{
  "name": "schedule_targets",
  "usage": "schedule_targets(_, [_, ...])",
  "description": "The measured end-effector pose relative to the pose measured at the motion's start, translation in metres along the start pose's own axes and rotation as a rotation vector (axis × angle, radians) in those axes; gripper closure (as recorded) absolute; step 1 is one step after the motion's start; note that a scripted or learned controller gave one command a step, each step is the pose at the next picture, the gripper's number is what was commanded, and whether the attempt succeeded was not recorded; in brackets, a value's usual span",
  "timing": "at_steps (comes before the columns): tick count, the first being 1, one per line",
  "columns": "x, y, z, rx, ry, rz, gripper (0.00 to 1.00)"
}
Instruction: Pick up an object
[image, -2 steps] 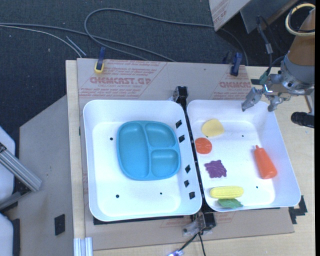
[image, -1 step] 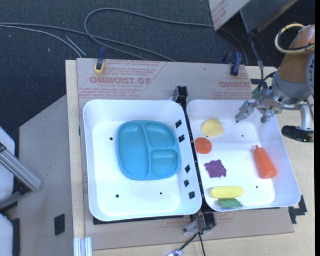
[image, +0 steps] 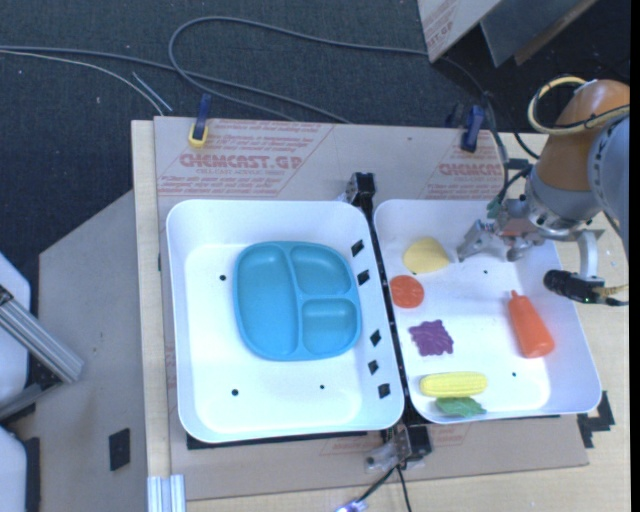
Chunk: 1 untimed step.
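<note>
blue tray (image: 296, 300) in left bin (image: 190, 300)

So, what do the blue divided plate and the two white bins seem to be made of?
The blue divided plate looks like moulded plastic with a matte to satin finish: one even colour, rounded rims, three soft-edged compartments. The left bin and the right bin also look like thin plastic, smooth and slightly glossy, with rounded corners and raised lips. It cannot be confirmed from the look alone.
</note>
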<state>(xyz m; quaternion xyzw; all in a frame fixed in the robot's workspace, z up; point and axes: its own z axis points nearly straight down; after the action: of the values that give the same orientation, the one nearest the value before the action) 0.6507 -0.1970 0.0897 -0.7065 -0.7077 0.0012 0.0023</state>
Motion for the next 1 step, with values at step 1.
schedule_targets(1, [-0.0001, 0.002, -0.0154, -0.007, -0.001, -0.001, 1.0])
